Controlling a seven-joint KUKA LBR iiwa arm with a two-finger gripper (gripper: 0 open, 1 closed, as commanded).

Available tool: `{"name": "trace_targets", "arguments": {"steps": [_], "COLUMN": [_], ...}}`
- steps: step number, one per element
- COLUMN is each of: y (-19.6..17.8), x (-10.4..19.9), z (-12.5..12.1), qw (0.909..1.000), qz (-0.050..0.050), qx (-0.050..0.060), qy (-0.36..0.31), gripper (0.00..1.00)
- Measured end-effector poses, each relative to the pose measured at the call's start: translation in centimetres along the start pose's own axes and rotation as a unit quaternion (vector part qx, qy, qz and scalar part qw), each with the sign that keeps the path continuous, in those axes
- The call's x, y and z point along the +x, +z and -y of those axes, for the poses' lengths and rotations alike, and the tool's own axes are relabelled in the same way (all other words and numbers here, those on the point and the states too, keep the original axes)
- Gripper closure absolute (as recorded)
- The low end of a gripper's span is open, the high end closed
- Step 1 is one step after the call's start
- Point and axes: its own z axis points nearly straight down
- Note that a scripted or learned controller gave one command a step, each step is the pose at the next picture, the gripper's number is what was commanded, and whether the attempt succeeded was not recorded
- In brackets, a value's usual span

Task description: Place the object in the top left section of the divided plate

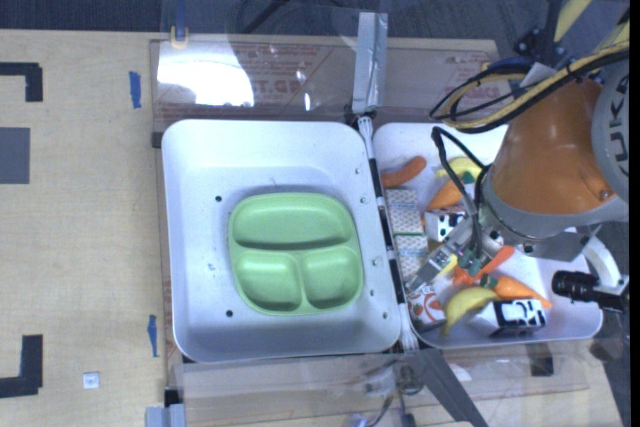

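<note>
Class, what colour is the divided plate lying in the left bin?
Light green, clearest in the camera view: the divided plate in the left bin.

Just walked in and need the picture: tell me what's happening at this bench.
The robot arm reaches into the right bin, its gripper low among a pile of toy food, close to a yellow banana and an orange carrot. In the left bin sits the green divided plate, with nothing in its sections yet.
</note>
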Motion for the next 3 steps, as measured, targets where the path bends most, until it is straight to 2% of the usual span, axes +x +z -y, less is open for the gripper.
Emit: {"name": "trace_targets", "arguments": {"steps": [1,2,3], "y": [0.0,-0.1,8.5], "x": [-3.8,-3.7,-8.0], "z": [3.0,-2.3,1.0], "qw": [0.9942,0.9995,0.9955], "qz": [0.002,0.003,0.002], "qx": [-0.001,-0.002,-0.003], "qy": [0.107,-0.031,0.094], "gripper": [0.00,0.00,0.00]}}
